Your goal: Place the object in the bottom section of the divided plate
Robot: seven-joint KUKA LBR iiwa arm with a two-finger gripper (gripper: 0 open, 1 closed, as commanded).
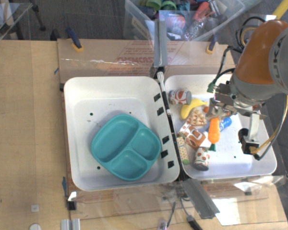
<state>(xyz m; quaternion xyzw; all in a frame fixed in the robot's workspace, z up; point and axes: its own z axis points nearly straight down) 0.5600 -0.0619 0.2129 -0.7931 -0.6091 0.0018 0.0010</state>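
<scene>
Over the right bin (240, 163) the gripper (220, 110) hangs low above a heap of toy food; whether it's spread or pinched I honestly can't tell, the wrist hides that. Just below it lies a carrot (214, 130), with a banana (191, 108) off to its left. Well left sits the teal divided plate (126, 146). I'd go for something lying free, then carry it high over the bin walls.
</scene>
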